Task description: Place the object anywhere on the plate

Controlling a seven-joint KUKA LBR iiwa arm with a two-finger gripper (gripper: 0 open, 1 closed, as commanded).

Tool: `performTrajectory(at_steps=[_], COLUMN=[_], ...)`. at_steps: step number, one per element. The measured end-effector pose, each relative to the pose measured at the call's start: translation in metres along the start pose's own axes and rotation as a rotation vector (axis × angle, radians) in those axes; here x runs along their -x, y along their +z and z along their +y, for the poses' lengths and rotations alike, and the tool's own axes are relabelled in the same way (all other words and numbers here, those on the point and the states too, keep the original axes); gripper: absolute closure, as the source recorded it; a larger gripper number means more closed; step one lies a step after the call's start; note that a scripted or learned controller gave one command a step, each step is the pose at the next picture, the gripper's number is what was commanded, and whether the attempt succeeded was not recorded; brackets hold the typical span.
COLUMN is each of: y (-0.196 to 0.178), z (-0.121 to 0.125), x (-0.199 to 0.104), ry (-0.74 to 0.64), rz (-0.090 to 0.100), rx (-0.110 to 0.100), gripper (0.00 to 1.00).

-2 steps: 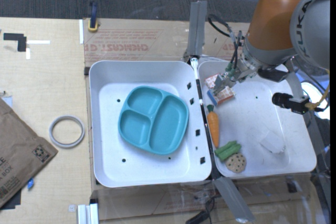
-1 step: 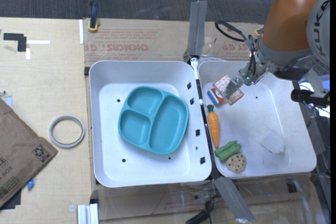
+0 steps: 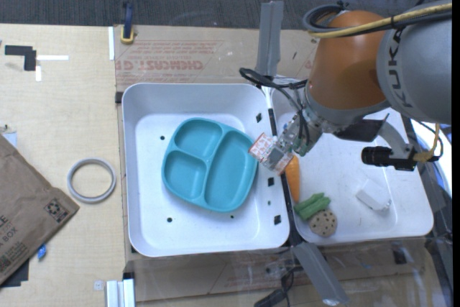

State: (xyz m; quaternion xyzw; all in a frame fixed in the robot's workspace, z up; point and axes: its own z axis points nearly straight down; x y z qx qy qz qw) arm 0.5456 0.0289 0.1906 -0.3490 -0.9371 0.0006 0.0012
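gripper [image 3: 277,152] clenched on small red-white packet [image 3: 261,148], hanging at 3 o'clock edge of blue plate [image 3: 210,164]. nudge toward 9 o'clock over a compartment, lower, then release.

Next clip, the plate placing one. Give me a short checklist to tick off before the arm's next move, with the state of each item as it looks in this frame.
1. Plate location: ok. The blue divided plate lies flat in the left bin.
2. Plate free to receive: ok. All three compartments look bare.
3. Gripper position: ok. The gripper hangs over the divider between the bins, at the plate's right edge.
4. Object in grasp: cannot tell. A small red and white item sits at the fingertips, but a firm hold is unclear.
5. Object over plate: not ok. That item is just at the rim, not above a compartment.
6. Leftover objects: ok. The carrot, green toy and cookie lie in the right bin.
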Motion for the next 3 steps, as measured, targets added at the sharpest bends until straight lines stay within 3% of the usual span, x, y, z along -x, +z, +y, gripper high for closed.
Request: performTrajectory(at_steps=[1,2,3], y=[0.0,0.0,0.0], z=[-0.032,0.036,0.036], x=[-0.063,-0.053,-0.053], ry=[0.109,0.071,0.072], rz=[0.0,-0.001,-0.002], rx=[0.0,0.0,0.0], gripper=[1.0,1.0,0.0])
